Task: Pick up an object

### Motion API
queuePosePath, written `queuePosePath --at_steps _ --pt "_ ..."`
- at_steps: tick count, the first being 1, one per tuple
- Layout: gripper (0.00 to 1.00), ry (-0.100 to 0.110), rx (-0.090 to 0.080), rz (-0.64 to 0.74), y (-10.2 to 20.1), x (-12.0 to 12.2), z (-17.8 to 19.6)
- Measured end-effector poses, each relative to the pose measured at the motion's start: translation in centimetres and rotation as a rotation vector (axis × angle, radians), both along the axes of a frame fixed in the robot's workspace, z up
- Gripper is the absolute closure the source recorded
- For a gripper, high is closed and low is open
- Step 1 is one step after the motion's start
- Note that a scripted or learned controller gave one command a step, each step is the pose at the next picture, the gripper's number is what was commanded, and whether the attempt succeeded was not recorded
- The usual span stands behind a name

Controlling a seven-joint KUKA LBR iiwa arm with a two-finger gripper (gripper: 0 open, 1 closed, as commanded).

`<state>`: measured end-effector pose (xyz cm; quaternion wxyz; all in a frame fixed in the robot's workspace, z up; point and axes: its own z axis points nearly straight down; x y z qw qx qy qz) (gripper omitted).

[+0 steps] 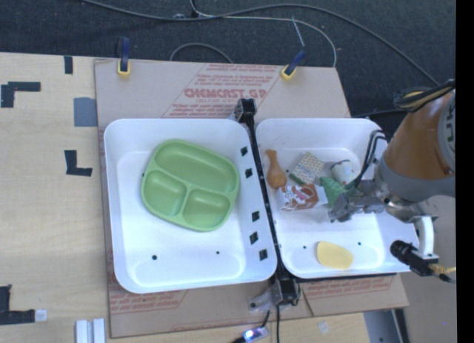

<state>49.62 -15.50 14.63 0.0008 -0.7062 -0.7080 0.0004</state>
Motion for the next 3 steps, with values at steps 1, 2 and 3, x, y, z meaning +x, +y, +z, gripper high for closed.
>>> queuePosePath --at_steps 1,2,3 --pt "1.0 -0.001 -0.001 0.0 0.6 0.1 5.8" --pt "1.0 0.0 -0.001 0.0 0.6 0.3 9.6" --pt "1.0 0.004 0.001 0.004 5.2 2.5 9.9"
